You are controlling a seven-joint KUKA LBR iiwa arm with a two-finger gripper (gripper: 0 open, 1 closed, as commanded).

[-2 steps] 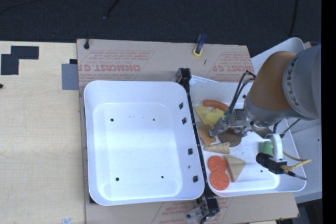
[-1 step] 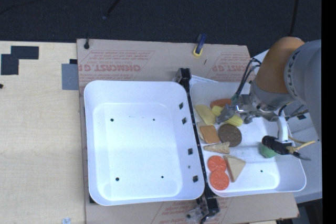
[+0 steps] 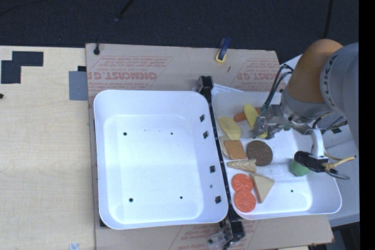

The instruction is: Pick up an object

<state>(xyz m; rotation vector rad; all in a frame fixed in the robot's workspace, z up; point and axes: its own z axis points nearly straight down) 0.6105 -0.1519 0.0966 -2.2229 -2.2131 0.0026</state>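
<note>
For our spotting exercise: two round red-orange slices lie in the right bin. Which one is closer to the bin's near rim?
The lower slice, nearest the near rim of the right bin. The other slice lies just above it, beside the pale wedge.

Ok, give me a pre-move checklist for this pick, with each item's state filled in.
1. Tool over the right bin: ok.
2. Object directly below it: yellow piece beside the tool tip, ok.
3. Tool opening: cannot tell.
4. Object already held: cannot tell.
5. Neighbours crowding the target: orange piece touches the yellow piece, not ok.
6. Brown disc apart from the tool: ok.
</note>
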